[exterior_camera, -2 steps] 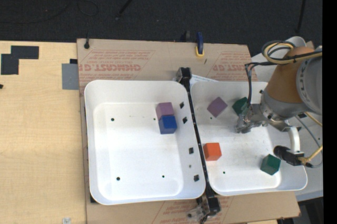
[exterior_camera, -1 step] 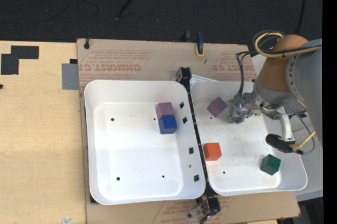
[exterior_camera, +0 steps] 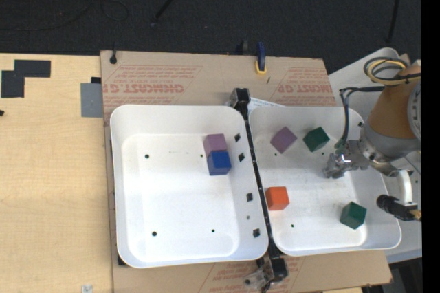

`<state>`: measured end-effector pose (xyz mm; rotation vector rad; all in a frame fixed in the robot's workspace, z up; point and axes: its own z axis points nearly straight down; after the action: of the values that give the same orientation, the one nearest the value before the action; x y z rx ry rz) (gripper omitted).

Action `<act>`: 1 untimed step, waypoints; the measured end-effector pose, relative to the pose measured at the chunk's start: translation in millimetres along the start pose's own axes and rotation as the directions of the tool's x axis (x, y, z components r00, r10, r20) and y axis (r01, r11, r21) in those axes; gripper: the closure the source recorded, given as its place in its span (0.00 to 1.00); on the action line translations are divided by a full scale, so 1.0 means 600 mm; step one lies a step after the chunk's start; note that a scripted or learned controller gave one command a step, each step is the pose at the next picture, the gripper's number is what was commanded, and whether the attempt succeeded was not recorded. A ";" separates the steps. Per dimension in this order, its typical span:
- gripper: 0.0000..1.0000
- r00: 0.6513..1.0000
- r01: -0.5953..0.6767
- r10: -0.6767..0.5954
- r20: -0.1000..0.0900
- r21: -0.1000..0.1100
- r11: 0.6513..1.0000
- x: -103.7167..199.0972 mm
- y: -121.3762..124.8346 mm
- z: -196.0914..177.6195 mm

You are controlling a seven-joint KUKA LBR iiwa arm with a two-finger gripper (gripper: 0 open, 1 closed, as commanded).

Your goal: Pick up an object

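While the hand (exterior_camera: 337,166) hangs low in the right bin (exterior_camera: 323,247), its grip cannot be told — one green cube (exterior_camera: 316,139) lies just beyond it, another green cube (exterior_camera: 353,214) nearer the camera.

Two blocks (exterior_camera: 217,153) in left bin (exterior_camera: 130,147); four in right bin (exterior_camera: 385,236).

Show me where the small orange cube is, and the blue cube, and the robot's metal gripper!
small orange cube (exterior_camera: 277,198), camera view, on its top face, in the right bin.
blue cube (exterior_camera: 219,162), camera view, on its top face, touching the purple block.
metal gripper (exterior_camera: 336,167), camera view, at its tip, over the right bin.
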<state>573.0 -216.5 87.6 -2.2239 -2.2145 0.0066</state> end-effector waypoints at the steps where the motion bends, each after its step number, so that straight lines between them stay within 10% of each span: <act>1: 1.00 1.000 0.006 -0.006 0.000 -0.007 1.000 0.006 0.074 -0.001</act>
<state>617.4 -213.4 88.1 -2.2208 -2.2245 -0.0019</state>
